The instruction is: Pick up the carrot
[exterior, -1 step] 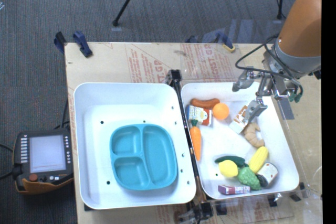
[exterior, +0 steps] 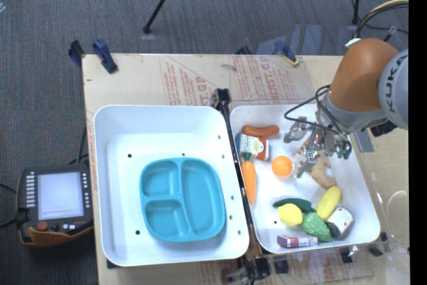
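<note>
Two bins sit side by side; the carrot (exterior: 249,180) lies against the right bin's (exterior: 371,209) left wall. The gripper (exterior: 312,155) hangs above the bin's middle, grip unclear, near an orange (exterior: 282,166).

A large rounded orange band (exterior: 360,77) is seen on the arm (exterior: 400,87), joined to a light grey casing printed with dark letters. Dark cables are looped below the band, and the gripper (exterior: 312,150) is built of small metallic grey parts.
</note>
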`<state>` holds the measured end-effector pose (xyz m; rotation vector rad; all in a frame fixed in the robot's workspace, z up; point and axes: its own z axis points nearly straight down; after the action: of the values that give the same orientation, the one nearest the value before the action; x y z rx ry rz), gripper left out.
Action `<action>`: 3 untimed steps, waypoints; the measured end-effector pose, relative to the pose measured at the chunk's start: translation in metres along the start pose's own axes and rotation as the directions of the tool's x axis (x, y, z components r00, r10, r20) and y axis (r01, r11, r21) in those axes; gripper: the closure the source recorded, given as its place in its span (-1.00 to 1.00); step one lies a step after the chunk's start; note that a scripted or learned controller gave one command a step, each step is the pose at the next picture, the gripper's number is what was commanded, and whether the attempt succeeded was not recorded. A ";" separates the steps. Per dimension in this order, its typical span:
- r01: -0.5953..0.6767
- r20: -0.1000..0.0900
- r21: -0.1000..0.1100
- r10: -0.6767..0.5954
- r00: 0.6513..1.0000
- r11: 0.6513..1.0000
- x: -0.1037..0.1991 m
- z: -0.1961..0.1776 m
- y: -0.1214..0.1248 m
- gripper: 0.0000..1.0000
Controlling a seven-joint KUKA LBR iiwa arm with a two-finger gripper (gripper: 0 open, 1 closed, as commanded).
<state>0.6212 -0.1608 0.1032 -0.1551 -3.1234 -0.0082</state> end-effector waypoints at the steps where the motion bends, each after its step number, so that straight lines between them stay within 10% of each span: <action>1: 0.027 0.009 0.001 -0.027 1.000 1.000 0.067 0.019 0.047 -1.00; 2: 0.120 0.011 0.003 -0.120 0.993 0.993 0.115 0.019 0.071 -1.00; 3: -0.180 0.014 0.001 0.180 0.984 0.984 0.116 0.019 0.058 -1.00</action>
<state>0.5116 -0.0916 0.0866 -0.4385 -3.1096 -0.0018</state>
